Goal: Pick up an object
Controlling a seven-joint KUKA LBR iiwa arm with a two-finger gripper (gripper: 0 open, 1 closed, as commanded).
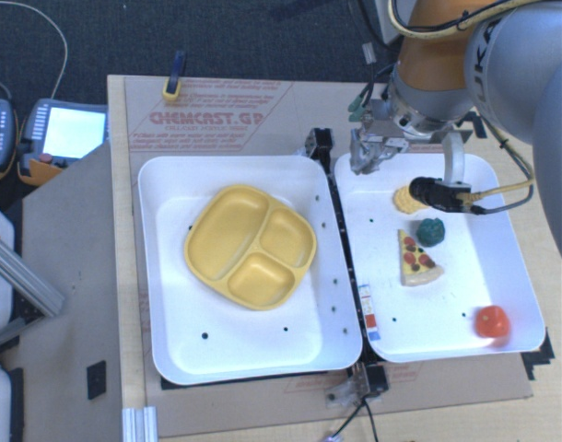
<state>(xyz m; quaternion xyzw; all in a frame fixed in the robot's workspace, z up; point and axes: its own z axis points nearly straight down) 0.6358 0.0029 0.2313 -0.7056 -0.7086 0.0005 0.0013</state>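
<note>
My gripper hangs over the far left corner of the right bin, its metal fingers pointing down with nothing visible between them. In that bin lie a yellow cracker-like disc, a dark green round object, a toy pizza slice and a red-orange ball. All of these sit to the right of and nearer than the gripper, apart from it. A yellow divided plate rests in the left bin.
A black cable fitting from the arm hangs over the right bin beside the yellow disc. A black clamp sits at the far end of the divider between bins. The bench carries a blue-yellow clip at the back left.
</note>
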